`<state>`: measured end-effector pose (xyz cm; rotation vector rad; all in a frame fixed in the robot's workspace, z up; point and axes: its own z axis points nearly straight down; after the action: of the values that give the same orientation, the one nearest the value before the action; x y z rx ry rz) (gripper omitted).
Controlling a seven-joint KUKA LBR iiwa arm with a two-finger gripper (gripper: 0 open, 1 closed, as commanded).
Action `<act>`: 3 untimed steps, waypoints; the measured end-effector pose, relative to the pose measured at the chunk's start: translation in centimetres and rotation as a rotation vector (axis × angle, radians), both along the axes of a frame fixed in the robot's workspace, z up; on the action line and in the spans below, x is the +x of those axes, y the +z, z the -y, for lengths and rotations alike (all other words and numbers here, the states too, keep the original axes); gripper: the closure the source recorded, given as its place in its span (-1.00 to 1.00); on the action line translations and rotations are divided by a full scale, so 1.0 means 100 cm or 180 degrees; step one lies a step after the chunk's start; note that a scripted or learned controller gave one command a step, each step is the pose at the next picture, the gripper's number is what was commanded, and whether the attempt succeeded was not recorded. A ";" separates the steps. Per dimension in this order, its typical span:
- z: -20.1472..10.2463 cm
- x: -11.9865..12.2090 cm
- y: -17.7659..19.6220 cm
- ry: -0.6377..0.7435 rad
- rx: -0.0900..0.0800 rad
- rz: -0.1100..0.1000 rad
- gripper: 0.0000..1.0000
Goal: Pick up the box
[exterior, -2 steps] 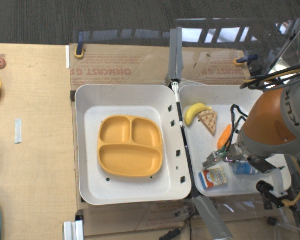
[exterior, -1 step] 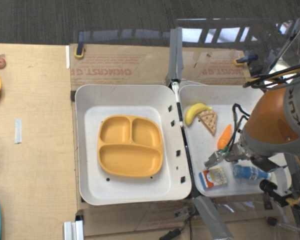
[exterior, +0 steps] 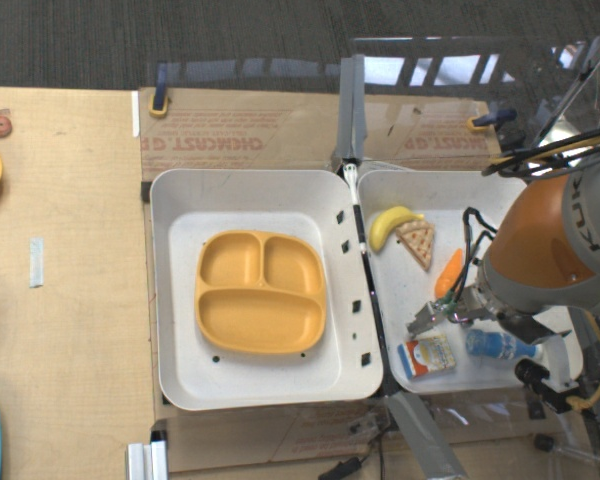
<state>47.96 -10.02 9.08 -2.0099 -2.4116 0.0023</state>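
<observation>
The box (exterior: 427, 356) is a small white carton with orange and blue print. It lies flat near the front left corner of the right bin (exterior: 515, 193). My gripper (exterior: 427, 320) hangs just above the box's far edge, reaching in from the right under the grey arm with its orange band (exterior: 545, 243). Nothing shows between the gripper and the box that tells me whether they touch.
In the right bin lie a banana (exterior: 390, 224), a tan wedge of toast (exterior: 418, 243), an orange carrot (exterior: 447, 272) and a blue bottle (exterior: 500, 346) just right of the box. The left bin (exterior: 170, 298) holds a yellow divided plate (exterior: 262, 292).
</observation>
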 end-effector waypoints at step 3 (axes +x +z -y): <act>-0.001 -0.003 0.000 0.0253 0.0000 -0.0003 -1.00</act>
<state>47.64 -9.96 9.05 -1.9119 -2.4890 0.0033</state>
